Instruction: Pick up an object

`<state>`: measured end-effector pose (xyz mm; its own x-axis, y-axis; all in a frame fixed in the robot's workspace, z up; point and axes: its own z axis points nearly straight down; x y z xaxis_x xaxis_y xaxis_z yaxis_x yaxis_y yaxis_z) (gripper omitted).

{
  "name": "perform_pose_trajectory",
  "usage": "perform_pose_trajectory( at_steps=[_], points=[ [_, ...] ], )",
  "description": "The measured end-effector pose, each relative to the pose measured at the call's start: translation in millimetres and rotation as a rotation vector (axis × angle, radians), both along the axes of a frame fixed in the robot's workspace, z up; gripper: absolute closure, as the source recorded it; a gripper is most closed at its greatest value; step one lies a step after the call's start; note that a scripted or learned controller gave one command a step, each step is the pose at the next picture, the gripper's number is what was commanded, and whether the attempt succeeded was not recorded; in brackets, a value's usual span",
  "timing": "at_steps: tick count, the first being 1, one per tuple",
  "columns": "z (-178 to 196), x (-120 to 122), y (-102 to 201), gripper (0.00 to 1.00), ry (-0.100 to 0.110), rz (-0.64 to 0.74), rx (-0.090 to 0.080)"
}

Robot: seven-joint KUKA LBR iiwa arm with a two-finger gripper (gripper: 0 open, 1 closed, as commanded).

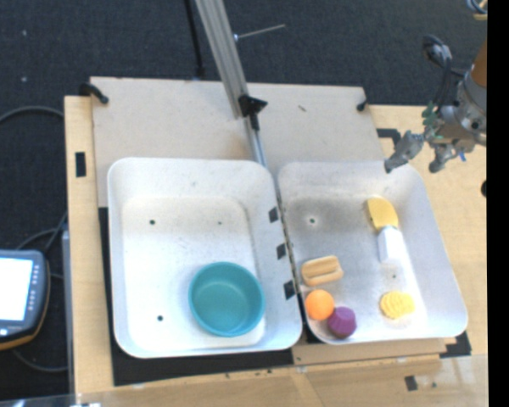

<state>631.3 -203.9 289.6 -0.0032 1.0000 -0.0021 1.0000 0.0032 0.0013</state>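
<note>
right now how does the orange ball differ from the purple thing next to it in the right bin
The orange ball is orange and looks round, while the purple thing is purple and looks a little less regular in outline. The orange ball lies closer to the divider between the bins; the purple thing sits nearer the right bin's front rim. Both are small, of similar size, and appear to touch each other in the same front corner.

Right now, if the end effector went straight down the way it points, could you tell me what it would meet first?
Probably the right bin's far right rim or bare floor; the end effector hangs above that corner, though depth is unclear.
</note>
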Motion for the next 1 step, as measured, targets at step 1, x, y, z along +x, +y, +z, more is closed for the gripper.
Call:
perform_pose_trajectory(
  at_steps=[1],
  points=[
    [0.1,-0.1,-0.3,0.0,0.0,0.0,-0.001]
  ],
)
